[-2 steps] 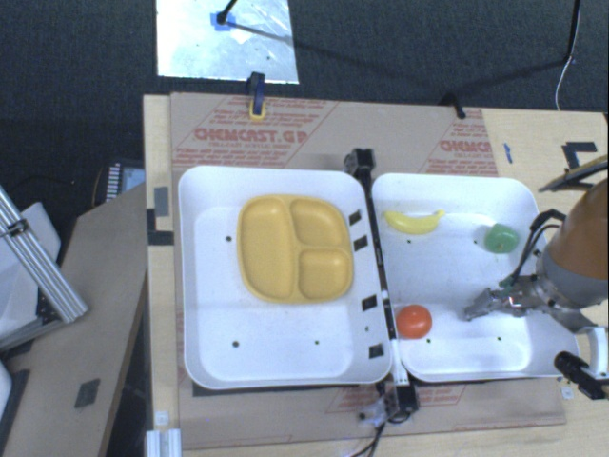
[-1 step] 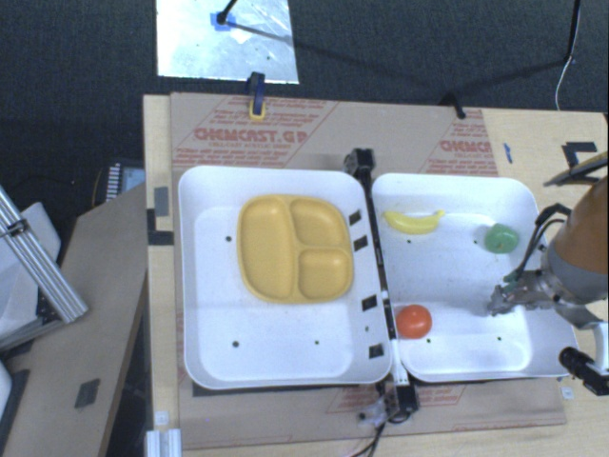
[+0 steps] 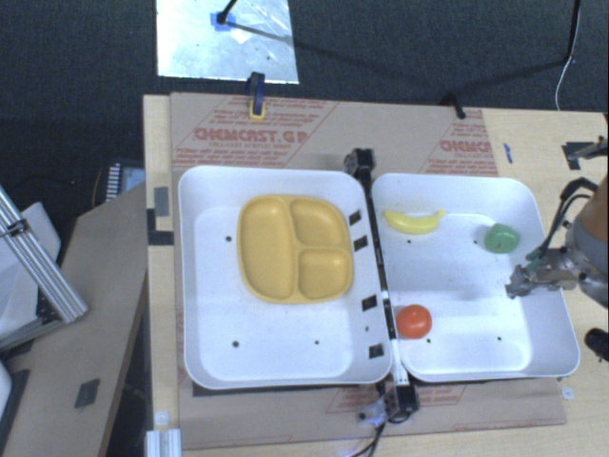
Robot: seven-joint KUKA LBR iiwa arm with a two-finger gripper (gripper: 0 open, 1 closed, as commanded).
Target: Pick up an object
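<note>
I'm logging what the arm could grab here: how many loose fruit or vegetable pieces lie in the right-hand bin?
3. A yellow banana near the bin's top-left corner, a green piece toward the upper right, and an orange-red piece at the lower left by the divider. The gripper might hide something.

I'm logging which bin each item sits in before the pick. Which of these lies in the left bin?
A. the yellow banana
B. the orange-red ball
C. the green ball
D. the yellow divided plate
D: the yellow divided plate lies in the left bin, while the banana, the green ball and the orange-red ball all lie in the right bin.
</note>
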